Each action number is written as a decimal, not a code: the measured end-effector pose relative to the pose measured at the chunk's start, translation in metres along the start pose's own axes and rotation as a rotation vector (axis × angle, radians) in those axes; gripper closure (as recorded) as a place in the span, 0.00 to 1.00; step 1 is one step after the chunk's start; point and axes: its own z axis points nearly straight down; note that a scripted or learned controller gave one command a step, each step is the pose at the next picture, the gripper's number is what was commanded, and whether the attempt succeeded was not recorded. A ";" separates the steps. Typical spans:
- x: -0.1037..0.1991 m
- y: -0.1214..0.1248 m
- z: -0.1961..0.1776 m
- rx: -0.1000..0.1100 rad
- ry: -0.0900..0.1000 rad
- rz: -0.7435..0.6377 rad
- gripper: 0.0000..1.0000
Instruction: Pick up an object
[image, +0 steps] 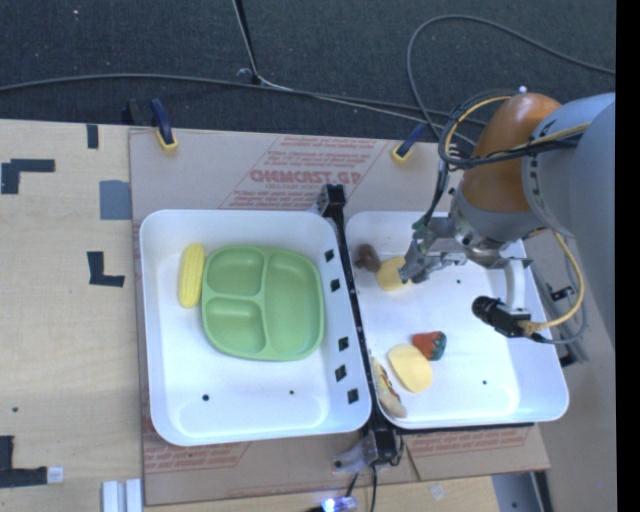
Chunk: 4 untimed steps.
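Observation:
My gripper (417, 263) hangs low over the back left part of the right bin (500, 395). A small pale yellow object (389, 276) lies right at its tip, touching or nearly touching it. A small brown object (366, 257) sits just left of that, by the bin's wall. Toward the front of the same bin lie a red piece with a green end (430, 344), a larger yellow piece (410, 368) and a tan bun-like item (388, 392) against the left wall.
The left bin (165, 330) holds a green divided plate (264, 302) and a yellow corn cob (190, 275) beside it. A black divider (343, 290) runs between the bins. Cables loop around the wrist (500, 175) at the right.

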 end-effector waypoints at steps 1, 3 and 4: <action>-0.007 0.001 -0.062 -0.003 -0.001 0.001 1.00; 0.037 -0.012 -0.110 0.004 0.001 -0.003 1.00; 0.085 -0.015 -0.108 0.005 0.001 -0.005 1.00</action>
